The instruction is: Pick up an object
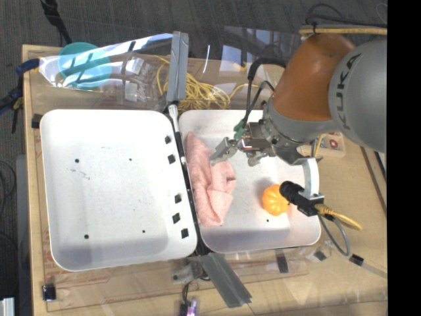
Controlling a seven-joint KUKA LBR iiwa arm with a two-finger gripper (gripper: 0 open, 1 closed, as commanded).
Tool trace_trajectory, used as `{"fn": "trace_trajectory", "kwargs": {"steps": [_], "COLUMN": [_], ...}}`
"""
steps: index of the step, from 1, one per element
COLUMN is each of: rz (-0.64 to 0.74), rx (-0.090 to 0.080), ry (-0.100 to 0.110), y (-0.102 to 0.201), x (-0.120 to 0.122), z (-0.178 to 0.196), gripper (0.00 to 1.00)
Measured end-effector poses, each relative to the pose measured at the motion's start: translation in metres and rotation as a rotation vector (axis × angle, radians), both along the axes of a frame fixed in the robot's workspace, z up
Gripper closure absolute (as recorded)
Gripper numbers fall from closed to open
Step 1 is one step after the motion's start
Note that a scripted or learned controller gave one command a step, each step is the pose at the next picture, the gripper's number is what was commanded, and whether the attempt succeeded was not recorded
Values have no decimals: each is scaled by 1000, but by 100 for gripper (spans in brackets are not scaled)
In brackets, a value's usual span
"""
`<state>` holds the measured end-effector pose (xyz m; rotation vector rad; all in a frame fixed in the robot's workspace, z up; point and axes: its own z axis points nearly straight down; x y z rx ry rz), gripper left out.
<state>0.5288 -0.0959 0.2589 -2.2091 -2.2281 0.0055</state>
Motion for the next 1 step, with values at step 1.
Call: {"fn": "trace_trajectory", "kwargs": {"steps": [1], "rz": [-13], "rx": [0], "ry": [-3], "y": [-36], "x": [34], "z": [-167], "gripper": [0]}}
